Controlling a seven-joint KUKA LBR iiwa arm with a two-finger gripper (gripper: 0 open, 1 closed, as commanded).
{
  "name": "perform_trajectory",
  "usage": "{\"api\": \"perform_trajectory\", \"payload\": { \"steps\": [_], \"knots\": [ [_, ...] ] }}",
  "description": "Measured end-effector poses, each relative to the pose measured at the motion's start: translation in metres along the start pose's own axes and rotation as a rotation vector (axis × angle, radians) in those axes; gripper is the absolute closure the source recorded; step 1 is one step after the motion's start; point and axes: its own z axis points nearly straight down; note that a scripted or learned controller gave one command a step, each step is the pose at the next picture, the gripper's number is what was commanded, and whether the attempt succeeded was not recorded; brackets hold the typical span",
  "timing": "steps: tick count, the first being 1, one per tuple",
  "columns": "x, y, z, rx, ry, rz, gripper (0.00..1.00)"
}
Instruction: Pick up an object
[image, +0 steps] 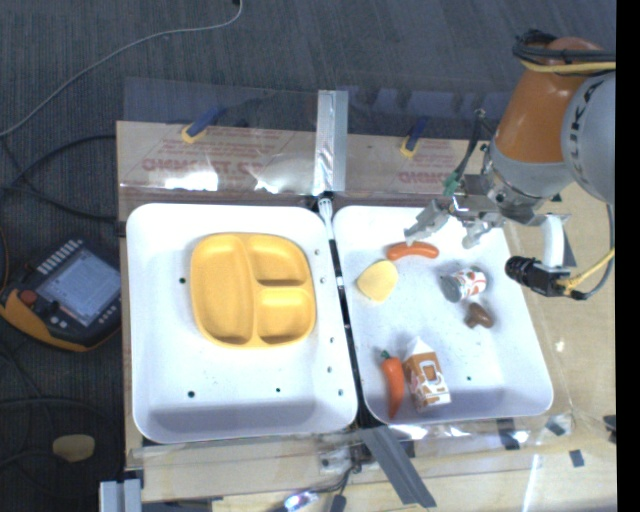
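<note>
My gripper (447, 225) hangs over the back of the right bin (520, 395), its two fingers spread apart with nothing between them. Just below its left finger lies an orange-red sausage (413, 251). A pale yellow round piece (377, 281) lies left of centre. A grey and red crumpled item (465, 284) and a small brown piece (479, 316) sit toward the right wall. Near the front lie an orange carrot (392, 382) and a small orange-and-white carton (427, 378), side by side.
The left bin (160, 390) holds a yellow divided tray (252, 288). A metal divider (331, 140) rises behind the seam between the bins. A handheld pendant (62, 292) lies on the floor at left.
</note>
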Motion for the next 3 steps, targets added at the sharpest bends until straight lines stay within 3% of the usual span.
{"api": "perform_trajectory", "payload": {
  "steps": [1,2,3],
  "knots": [
    [-0.017,0.009,0.132,-0.002,-0.001,-0.017,0.0],
    [0.02,-0.13,0.137,-0.008,0.0,0.136,0.0],
    [0.02,-0.128,0.128,-0.011,0.001,0.136,1.0]
  ]
}}
